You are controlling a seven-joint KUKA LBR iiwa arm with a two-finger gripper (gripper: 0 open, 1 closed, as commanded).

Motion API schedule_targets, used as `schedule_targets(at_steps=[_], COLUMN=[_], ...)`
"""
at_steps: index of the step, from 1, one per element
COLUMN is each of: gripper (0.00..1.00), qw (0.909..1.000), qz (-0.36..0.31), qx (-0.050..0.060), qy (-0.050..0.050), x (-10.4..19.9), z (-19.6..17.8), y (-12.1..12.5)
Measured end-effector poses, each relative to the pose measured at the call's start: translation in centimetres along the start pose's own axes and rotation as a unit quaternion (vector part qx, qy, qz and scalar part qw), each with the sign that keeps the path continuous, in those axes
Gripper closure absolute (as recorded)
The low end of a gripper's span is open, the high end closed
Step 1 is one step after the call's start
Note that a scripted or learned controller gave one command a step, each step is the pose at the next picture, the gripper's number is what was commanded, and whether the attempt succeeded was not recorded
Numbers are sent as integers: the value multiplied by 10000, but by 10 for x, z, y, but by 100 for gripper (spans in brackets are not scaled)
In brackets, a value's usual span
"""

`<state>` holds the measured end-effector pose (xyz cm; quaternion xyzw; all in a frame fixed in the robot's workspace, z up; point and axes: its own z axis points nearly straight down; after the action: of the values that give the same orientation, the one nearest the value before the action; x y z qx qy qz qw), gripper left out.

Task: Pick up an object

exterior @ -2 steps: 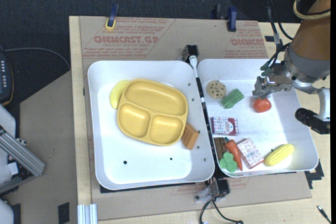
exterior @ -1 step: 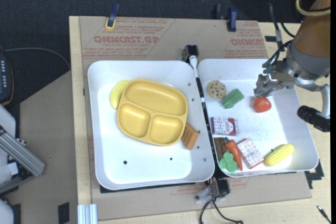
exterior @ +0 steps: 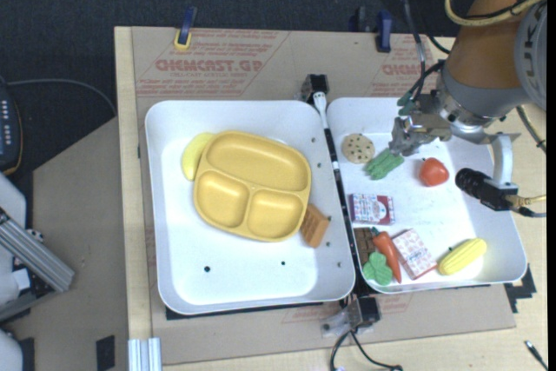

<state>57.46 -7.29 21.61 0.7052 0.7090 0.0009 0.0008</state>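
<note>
Nearest the camera in the right bin [exterior: 512, 261], a carrot [exterior: 388, 253] is seen lying over something green, with a small red-and-white packet [exterior: 413, 253] beside it and a corn cob [exterior: 462, 255] off to the right. A bit further back, another little packet [exterior: 371, 208] is laid flat. In the left bin [exterior: 174, 265], a yellow divided plate [exterior: 252, 185] is parked with a brown block [exterior: 314, 228] touching its edge. Further on, a tomato [exterior: 433, 173], a cookie [exterior: 356, 148] and a green pea pod [exterior: 384, 163] are found. The gripper [exterior: 407, 139] is lowered right over the pod's upper end; how the jaws are set can't be told.
</note>
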Motion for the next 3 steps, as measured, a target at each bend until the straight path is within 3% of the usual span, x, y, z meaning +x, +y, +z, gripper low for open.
schedule_targets(at_steps=[1,2,3], gripper=[100,100,100], qw=[10000,10000,10000], qz=[-6,-7,20], qx=[-9,-4,16], qy=[7,9,0], x=[50,104,108], z=[-11,-19,-16], y=[21,25,24])
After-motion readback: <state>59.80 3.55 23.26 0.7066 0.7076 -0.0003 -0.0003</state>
